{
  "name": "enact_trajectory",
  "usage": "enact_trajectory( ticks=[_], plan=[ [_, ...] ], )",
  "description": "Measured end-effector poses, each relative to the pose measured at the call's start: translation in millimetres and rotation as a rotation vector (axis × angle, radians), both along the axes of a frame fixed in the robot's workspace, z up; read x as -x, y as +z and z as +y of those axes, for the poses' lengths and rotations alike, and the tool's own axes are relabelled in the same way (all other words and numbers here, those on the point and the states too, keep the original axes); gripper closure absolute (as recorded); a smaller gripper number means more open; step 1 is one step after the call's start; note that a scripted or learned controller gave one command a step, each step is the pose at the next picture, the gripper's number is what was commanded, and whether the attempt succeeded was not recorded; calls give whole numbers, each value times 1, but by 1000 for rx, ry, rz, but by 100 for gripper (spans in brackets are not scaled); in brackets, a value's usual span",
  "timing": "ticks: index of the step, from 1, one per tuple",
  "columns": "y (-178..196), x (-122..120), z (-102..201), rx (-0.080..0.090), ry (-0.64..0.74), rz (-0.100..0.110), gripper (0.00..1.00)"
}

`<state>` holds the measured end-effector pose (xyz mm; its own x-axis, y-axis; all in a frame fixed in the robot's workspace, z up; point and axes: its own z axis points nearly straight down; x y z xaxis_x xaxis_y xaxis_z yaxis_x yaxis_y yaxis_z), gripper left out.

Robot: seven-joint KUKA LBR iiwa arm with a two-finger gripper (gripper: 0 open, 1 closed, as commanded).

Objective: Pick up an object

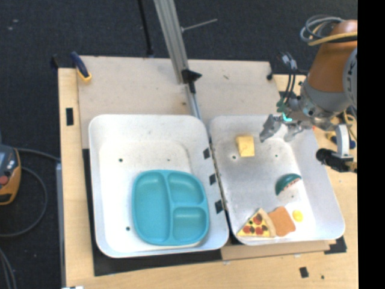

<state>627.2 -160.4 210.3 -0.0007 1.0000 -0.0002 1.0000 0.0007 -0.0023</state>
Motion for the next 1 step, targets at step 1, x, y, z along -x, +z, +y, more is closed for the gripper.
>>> enact_trajectory(
  ticks=[1],
  plan=[
    [2, -1, 0, 1, 1, -3, 0]
  ],
)
